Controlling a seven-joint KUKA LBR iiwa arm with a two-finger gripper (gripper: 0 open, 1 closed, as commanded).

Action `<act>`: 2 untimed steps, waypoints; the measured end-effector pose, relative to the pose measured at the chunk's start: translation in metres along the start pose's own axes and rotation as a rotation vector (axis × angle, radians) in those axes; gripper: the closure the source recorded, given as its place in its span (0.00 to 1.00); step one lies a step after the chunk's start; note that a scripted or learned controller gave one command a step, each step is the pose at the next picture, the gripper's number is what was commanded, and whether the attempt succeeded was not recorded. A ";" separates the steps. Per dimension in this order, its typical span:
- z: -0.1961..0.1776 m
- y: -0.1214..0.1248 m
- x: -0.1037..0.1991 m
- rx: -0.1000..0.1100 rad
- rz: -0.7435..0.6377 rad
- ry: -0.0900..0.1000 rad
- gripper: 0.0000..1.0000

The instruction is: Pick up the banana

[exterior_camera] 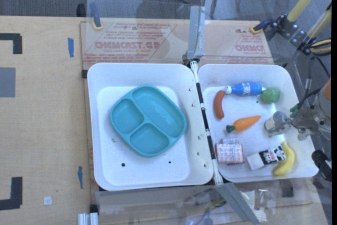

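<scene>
Banana (285, 162) in right bin (210, 74), near-right corner, beside milk carton (266, 158), gripper (284, 123) just above it, apart, we cannot tell jaws' opening.

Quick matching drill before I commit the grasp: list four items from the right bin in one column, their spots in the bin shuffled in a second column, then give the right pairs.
Items:
1. banana
2. blue and white bottle
3. carrot
4. sausage

Places in the right bin:
A. far side, lying next to the green fruit
B. left side, near the divider between the bins
C. near right corner, beside the small milk carton
D. middle of the bin

Pairs: 1-C, 2-A, 3-D, 4-B
</scene>
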State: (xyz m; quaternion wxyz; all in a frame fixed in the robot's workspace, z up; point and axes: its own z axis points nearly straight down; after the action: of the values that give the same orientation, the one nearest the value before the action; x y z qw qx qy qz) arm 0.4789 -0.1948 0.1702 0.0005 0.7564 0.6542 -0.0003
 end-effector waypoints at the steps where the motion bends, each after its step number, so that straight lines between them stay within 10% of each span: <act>1: 0.075 0.004 -0.011 0.000 0.090 0.006 0.00; 2: 0.065 0.005 -0.015 -0.007 0.094 0.000 1.00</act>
State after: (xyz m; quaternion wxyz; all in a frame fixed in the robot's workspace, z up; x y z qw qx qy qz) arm 0.4821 -0.2100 0.1054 0.0032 0.7863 0.6178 0.0019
